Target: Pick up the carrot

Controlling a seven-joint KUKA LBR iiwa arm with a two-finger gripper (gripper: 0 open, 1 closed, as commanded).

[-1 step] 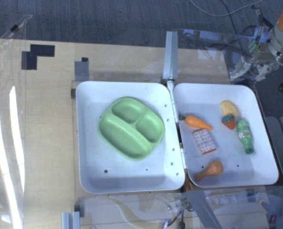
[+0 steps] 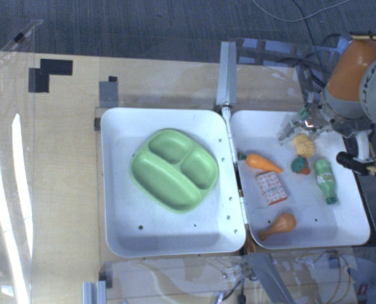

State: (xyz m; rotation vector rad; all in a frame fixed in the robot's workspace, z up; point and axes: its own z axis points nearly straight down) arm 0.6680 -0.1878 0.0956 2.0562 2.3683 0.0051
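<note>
One carrot (image 2: 262, 163) lies lower left of the jaws (image 2: 304, 126), long axis nearly horizontal; their opening I cannot tell.

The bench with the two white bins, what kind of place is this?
Likely a robot manipulation lab bench, not a kitchen. A grey-and-orange arm hangs over the right bin, which holds toy food such as a carrot and a green bottle; cables trail across the carpet.

No text, brand, number or sign can be read anywhere; the label on the green bottle (image 2: 324, 180) is too small and blurred to make out.
</note>
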